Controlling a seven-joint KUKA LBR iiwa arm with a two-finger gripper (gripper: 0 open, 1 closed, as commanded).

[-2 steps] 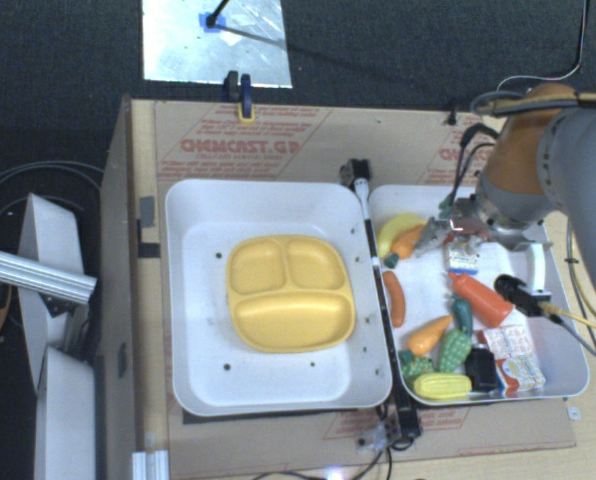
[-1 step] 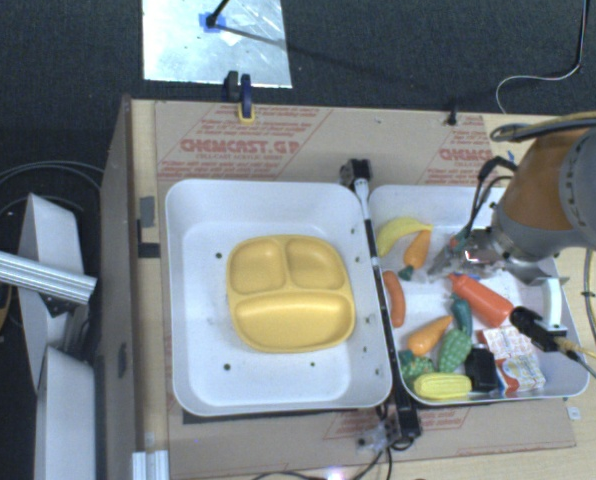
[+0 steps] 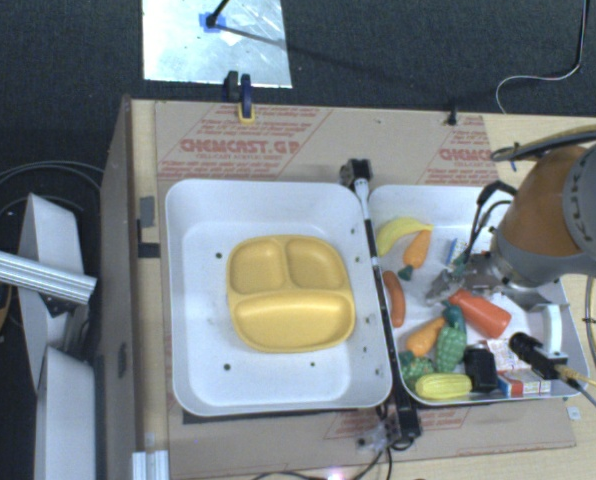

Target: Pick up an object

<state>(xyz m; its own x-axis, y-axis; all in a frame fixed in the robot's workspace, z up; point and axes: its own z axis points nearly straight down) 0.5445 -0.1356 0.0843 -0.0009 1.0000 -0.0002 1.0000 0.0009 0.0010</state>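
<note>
The right bin [image 3: 433, 196] holds several toy foods. A yellow banana [image 3: 400, 233] and a small orange carrot [image 3: 416, 249] lie at its far left. A red sausage [image 3: 395, 299] lies along the left wall. Nearer the front are another carrot [image 3: 424, 337], a green knobbly vegetable [image 3: 450, 341] and a yellow corn cob [image 3: 438, 386]. My gripper [image 3: 448, 283] is low in the middle of this bin, just left of a red-orange pepper-like piece [image 3: 482, 314] and above the green vegetable. The arm [image 3: 553, 223] covers the bin's right side.
The left bin [image 3: 193, 228] carries a yellow divided plate [image 3: 289, 292]. A black object [image 3: 479, 370] and a red and white box [image 3: 518, 380] lie at the right bin's front edge. A black divider rail [image 3: 371, 258] runs between the bins. Cables trail at the right.
</note>
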